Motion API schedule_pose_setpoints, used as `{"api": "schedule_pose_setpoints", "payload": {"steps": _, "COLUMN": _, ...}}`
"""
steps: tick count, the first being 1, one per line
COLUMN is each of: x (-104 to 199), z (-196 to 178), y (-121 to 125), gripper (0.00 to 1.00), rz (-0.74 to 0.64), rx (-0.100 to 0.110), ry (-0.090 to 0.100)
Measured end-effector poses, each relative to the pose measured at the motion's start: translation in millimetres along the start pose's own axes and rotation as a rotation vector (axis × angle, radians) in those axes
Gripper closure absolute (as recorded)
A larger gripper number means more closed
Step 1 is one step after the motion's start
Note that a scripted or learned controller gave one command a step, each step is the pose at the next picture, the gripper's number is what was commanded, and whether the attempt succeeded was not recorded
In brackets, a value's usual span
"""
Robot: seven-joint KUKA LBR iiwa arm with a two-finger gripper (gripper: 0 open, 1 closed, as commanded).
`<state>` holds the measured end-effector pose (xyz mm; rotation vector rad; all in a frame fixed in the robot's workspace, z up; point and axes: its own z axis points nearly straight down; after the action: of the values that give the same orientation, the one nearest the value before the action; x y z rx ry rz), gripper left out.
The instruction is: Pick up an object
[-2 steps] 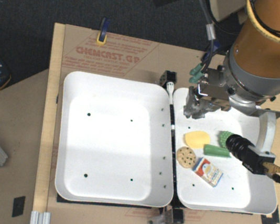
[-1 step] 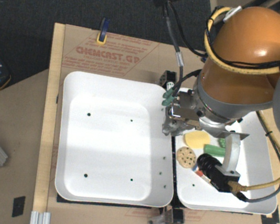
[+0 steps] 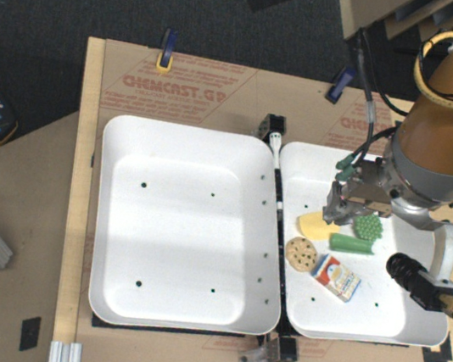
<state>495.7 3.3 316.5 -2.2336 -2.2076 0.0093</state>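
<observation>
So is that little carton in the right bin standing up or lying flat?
Lying flat. The carton rests on its broad side on the right bin floor, printed face up, beside the cookie.

Yellow piece (image 3: 314, 227), green block (image 3: 352, 244), cookie (image 3: 301, 253), small carton (image 3: 337, 278) clustered in right bin (image 3: 408, 327).

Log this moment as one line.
hand: low in right bin | beneath: yellow piece | nearby: green block, cookie, small carton | lifted: nothing
</observation>
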Motion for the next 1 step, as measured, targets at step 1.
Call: {"api": "schedule_pose_setpoints", "payload": {"steps": 1, "x": 64.4, "z": 6.0, "y": -18.2, "gripper": 1.00, "rz": -0.018, "rx": 0.000, "ry": 0.005}}
